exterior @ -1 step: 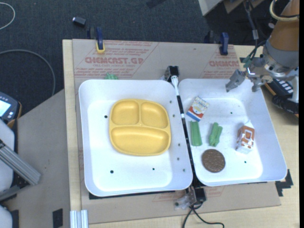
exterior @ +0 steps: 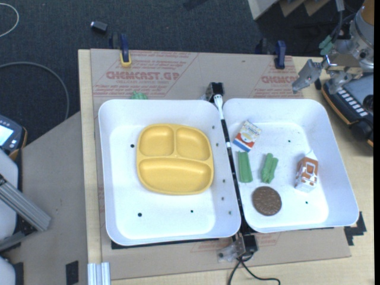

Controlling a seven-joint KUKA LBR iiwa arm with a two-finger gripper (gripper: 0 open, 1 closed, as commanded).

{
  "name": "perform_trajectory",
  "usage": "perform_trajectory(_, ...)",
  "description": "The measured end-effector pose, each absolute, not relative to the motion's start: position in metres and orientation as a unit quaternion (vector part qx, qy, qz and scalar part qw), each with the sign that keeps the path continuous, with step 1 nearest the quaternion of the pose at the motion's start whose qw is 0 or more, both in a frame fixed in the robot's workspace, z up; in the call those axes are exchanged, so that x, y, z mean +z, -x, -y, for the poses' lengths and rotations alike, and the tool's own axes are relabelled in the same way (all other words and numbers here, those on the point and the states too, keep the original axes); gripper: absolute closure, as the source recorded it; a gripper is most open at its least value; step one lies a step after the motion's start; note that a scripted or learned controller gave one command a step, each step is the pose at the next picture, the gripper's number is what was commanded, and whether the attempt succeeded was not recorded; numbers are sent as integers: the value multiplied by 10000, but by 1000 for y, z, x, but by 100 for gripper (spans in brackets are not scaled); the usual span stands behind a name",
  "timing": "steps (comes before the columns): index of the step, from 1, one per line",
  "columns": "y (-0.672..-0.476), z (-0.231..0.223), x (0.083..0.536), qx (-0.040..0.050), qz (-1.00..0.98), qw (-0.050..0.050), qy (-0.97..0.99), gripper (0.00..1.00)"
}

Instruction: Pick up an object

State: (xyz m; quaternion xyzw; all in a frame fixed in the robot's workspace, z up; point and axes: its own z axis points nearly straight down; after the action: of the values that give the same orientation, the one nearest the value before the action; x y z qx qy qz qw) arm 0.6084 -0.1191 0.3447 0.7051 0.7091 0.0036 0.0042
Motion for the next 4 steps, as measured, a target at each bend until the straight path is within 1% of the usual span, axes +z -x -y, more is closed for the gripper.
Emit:
perform_trajectory(1,-610,122,348,11,-7079,31,-7063,100)
perform_trajectory(2,-565,80,270,-25,-7082,-49,-7060,100)
perform_trajectory(3,-502,6,268,-16,-7083,-32,-7059,100)
perform_trajectory(4,-484,-60,386,67,-7107,34,-7034,100)
